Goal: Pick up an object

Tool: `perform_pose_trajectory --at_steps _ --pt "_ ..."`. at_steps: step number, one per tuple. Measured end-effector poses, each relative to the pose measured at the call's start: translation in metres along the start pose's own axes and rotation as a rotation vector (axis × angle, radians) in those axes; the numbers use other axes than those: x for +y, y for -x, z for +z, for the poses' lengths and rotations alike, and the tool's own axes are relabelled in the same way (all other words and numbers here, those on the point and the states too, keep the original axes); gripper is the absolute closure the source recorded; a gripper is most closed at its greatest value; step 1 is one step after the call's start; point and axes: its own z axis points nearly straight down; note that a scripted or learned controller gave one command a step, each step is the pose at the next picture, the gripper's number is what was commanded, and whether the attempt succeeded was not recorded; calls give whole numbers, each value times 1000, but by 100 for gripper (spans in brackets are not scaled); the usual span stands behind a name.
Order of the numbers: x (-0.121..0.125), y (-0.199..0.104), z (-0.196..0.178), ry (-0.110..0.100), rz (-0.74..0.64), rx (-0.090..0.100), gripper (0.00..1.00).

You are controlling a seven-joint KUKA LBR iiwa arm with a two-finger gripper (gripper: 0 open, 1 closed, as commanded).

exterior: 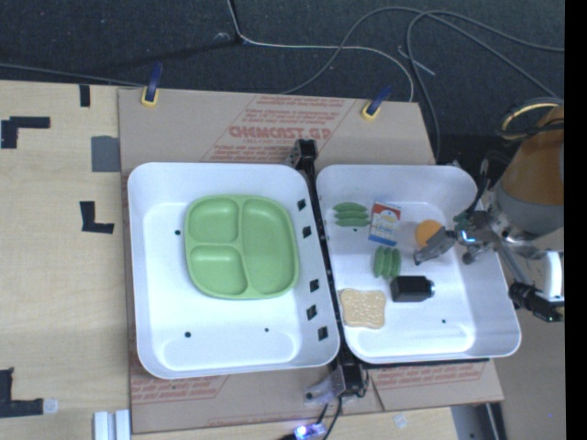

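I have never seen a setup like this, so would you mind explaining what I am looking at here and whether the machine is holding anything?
This is one picture from a camera fixed above a bench, looking down at a slant. At the right edge you see a robot arm, grey with an orange band, reaching in. Its claw hangs over the right bin, next to a small orange object. I cannot tell whether it grips anything.

Two shallow white bins sit side by side. The left bin holds a green divided plate. The right bin holds small items: two green pea-pod-like pieces, a small white carton, a black block and a slice of toast.

The arm's job is simply to pick up one object.
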Motion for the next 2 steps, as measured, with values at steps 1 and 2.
perform_pose_trajectory --at_steps 1,2 --pt "-1 -1 54 2 0 -1 0" --pt "0 -1 41 5 0 -2 100"
